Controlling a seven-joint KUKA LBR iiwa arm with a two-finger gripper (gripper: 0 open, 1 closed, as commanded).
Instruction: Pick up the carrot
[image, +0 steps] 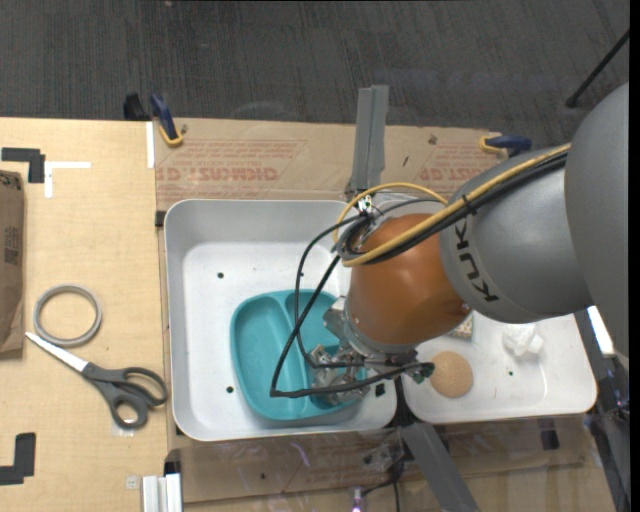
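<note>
Looms over the seam between both bins: grey arm (540, 240), its hand (335, 372) low above teal dish (262, 350) in left bin (200, 300). Cannot tell hand's grip. Cannot make out any carrot; pickup unconfirmed, apparently pending.

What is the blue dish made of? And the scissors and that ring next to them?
The blue dish looks like smooth plastic: one even teal colour with a soft shine. The scissors seem to have shiny metal blades and dark grey handles, probably plastic. The ring looks like a roll of tape, greyish and glossy, though that's hard to tell.
</note>
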